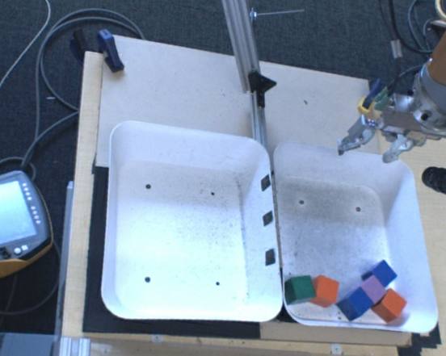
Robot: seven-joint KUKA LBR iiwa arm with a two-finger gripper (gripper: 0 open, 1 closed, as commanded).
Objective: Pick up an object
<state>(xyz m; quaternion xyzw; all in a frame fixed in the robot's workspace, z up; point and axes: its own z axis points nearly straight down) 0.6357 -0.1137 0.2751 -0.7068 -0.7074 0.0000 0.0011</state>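
The end effector [374, 147] is seen spread wide with nothing between its fingers, poised above the far rim of the right bin [420, 232]. No object has been picked up yet. The blocks [346, 294] are clustered in that bin's near corner, well apart from it; the approach and grasp are judged outstanding.

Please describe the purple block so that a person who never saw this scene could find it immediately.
Look at the right white plastic bin, then at the cluster of small cubes in its near corner. The small purple cube sits in the middle of that group's right part, between two blue cubes and left of an orange cube. It is the only purple one.
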